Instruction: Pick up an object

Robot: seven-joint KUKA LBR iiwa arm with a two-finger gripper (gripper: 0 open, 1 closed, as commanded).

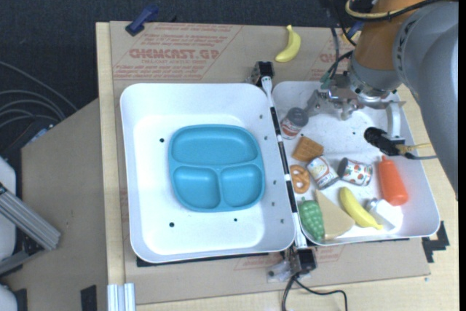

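My gripper (333,100) hangs over the far end of the right bin (426,209), under the grey arm with its orange band. Nothing can be seen held in it. Just to its left and nearer the camera stands a small can with a grey lid (294,121). Closer to the front lie a brown cracker (308,148), a pretzel (299,175), a small tin (321,171), a red-labelled tin (355,171), an orange bottle (393,181), a yellow banana (357,207), a tan wedge (333,216) and a green item (311,218).
The left bin (145,222) holds a blue divided plate (216,166). A second banana (289,46) lies on the bench beyond the bins, and a blue object (142,20) sits at the bench's far left corner. A black clip (263,72) joins the bins at the back.
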